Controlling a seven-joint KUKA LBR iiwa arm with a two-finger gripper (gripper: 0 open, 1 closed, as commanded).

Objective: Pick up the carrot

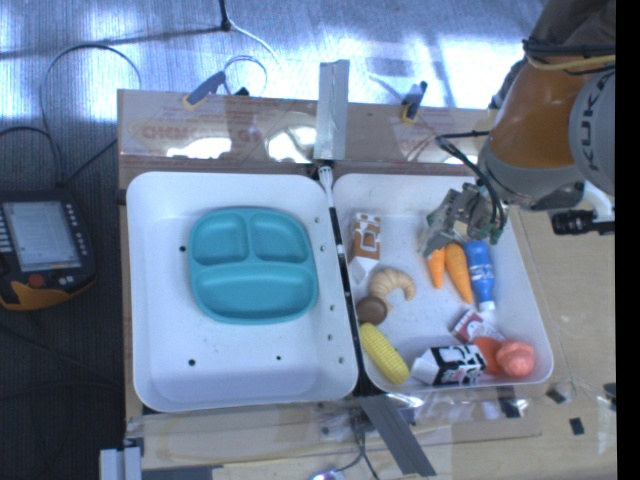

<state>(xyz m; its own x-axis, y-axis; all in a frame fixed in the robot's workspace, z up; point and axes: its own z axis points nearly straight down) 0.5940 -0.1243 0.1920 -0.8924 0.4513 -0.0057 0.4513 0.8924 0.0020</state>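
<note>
Two orange carrot pieces lie side by side in the right bin (530, 298), near its far right part: a short carrot (436, 267) and a longer carrot (459, 272). My gripper (460, 224) hangs just above their upper ends, at the end of the grey arm with its orange band (535, 108) reaching in from the right. The gripper body partly covers the tops of the carrots, and nothing is visibly lifted.
A blue tube (481, 272) lies right beside the longer carrot. Also in the right bin: a croissant (392, 283), cracker box (365, 236), brown round piece (372, 310), corn cob (384, 354), milk carton (450, 365), peach (515, 359). A teal divided plate (252, 265) sits in the left bin (160, 298).
</note>
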